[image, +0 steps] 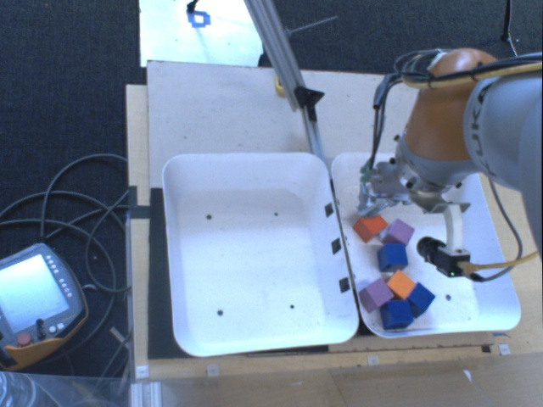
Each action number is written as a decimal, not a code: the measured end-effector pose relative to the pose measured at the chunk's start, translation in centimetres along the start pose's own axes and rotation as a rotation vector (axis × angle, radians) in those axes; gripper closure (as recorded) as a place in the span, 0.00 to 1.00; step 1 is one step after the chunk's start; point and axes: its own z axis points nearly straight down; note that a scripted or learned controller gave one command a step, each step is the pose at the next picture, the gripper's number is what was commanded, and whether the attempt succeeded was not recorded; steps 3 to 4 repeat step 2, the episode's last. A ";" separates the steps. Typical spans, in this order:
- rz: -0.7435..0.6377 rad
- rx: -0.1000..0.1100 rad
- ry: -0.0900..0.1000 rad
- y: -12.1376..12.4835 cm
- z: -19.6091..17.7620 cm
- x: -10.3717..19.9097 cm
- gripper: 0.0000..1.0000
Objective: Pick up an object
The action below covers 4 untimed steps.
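The right bin holds several small blocks. An orange-red block lies near its left wall, with a purple block beside it and a blue block just below. Toward the front sit a purple block, an orange block and two blue blocks. My gripper hangs low over the bin, directly above the orange-red block. Its fingers point down at that block, and I see nothing between them.
The left bin sits beside the right one, sharing a divider with black clips. A slanted metal pole crosses the back of the bench. A teach pendant and cables lie on the floor at left.
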 end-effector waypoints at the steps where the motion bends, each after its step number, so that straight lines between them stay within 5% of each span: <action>1: 0.001 -0.001 -0.001 1.6 -0.8 4.1 1.00; 2: 0.001 -0.001 0.000 3.3 -0.2 9.5 1.00; 4: 0.001 -0.001 0.000 3.3 -0.2 9.5 1.00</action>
